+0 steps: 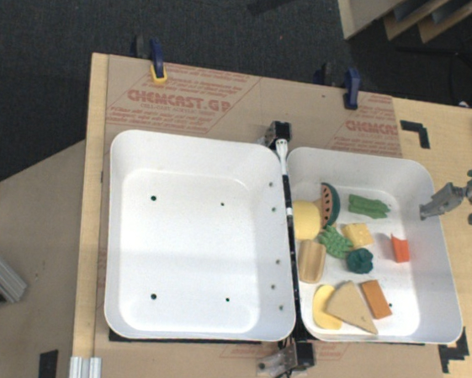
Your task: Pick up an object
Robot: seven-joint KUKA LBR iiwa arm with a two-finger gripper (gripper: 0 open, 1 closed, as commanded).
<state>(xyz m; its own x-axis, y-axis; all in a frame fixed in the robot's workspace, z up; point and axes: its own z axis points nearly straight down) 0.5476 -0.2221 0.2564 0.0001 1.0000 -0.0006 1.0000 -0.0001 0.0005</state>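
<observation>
Dark carpet surrounds a tan surface (90, 210) covered by a brown board (254, 101) printed in red with "CHEMCAST GP", the letters repeating faintly across its far part. Two blue clamps, one (157, 56) toward the far left corner and one (351, 85) further right, pin the board's far edge.

Two white bins sit side by side, touching along the middle. No toys lie in the left bin (136, 173), which has only a few small dark dots on its floor. The right bin (414, 183) holds all the objects: a green piece (369, 207) toward the far side, a melon slice (328, 205) with a dark rind just beside a yellow cylinder (305, 220), a small yellow block (357, 234), a leafy green piece (333, 241), a teal lump (360, 261), a small red block (399, 248) nearer the bin's right wall, a tan loaf (311, 260), an orange block (375, 299), a tan wedge (352, 309) and a yellow disc (322, 308) partly under the wedge at the near edge.

At the surface's right edge the grey pincer (446, 202) hangs over the right bin's far right rim, apart from every object. Nothing sits between its fingers, and I cannot tell how wide they stand.
</observation>
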